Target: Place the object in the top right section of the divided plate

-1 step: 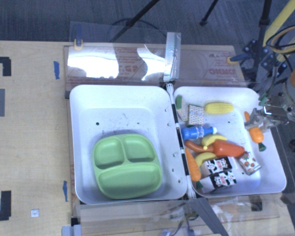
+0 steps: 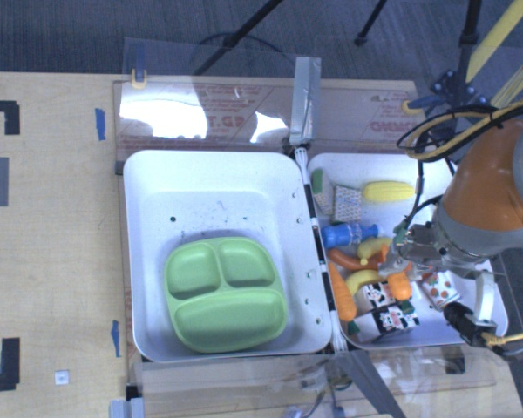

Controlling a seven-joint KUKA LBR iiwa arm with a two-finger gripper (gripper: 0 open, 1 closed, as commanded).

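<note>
Toy food items [image 2: 366,273] lie heaped in the right bin [image 2: 471,325], none yet in the green divided plate [image 2: 225,294] in the left bin [image 2: 148,190]. The gripper [image 2: 399,252] hangs over the heap; its opening cannot be determined. Risk: tightly packed items cause a slipped or double grasp, or a drop at the bin walls.

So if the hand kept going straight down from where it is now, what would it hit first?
Most likely the clutter of toy food in the right bin: the hand sits over an orange piece and a yellow piece. From this slanted view, depth is unclear, so which one comes first is uncertain.
</note>
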